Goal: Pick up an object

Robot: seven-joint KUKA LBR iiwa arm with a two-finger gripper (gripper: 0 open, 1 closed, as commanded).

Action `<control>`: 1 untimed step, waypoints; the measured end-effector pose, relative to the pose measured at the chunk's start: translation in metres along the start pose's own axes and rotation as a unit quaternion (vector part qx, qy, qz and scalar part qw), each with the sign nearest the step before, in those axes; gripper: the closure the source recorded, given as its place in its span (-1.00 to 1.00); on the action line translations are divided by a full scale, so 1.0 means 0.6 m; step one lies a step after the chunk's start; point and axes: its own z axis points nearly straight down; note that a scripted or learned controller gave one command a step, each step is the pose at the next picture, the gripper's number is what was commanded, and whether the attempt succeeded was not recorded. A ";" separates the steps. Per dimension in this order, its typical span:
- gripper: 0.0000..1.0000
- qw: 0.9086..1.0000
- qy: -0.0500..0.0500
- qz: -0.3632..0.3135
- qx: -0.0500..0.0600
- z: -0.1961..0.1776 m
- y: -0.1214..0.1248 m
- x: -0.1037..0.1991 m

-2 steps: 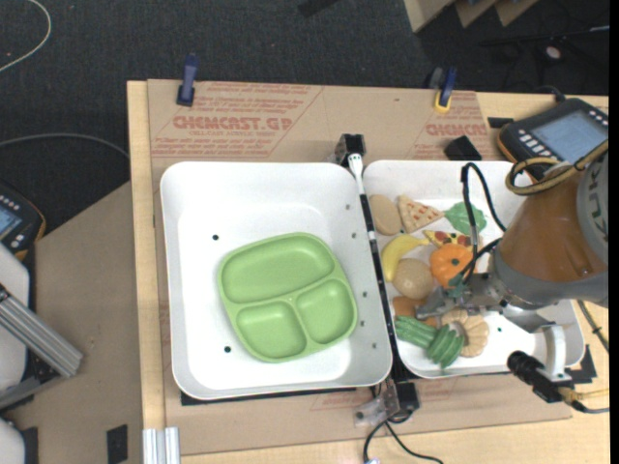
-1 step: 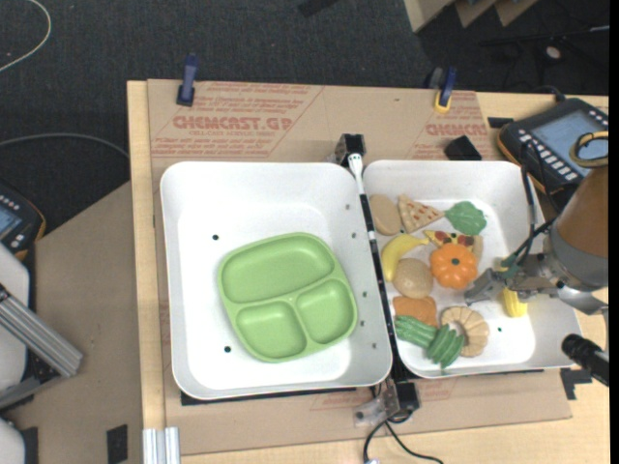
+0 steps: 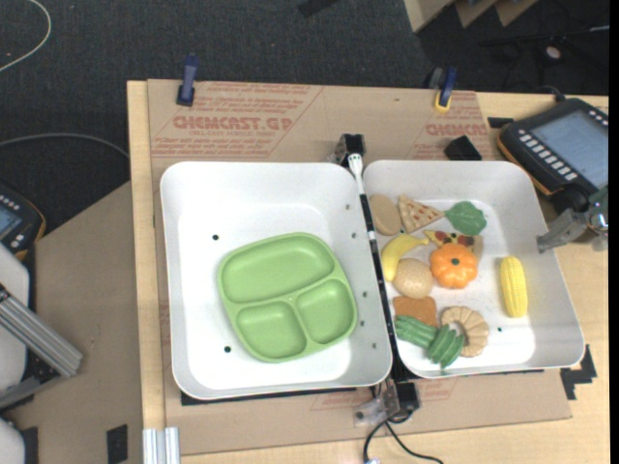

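Yellow toy corn [image 3: 513, 286] lay apart from the crowded food, so we judged it our easiest pick; our hand [image 3: 571, 228], its state unreadable, hovered at the right bin [image 3: 553, 341] edge.

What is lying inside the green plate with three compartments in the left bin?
The green plate holds no item in any of its three compartments; all show bare green. It lies flat in the left bin. What is beneath the plate is covered and cannot be seen.
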 end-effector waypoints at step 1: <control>-1.00 1.000 0.009 -0.004 0.008 0.279 -0.036 0.014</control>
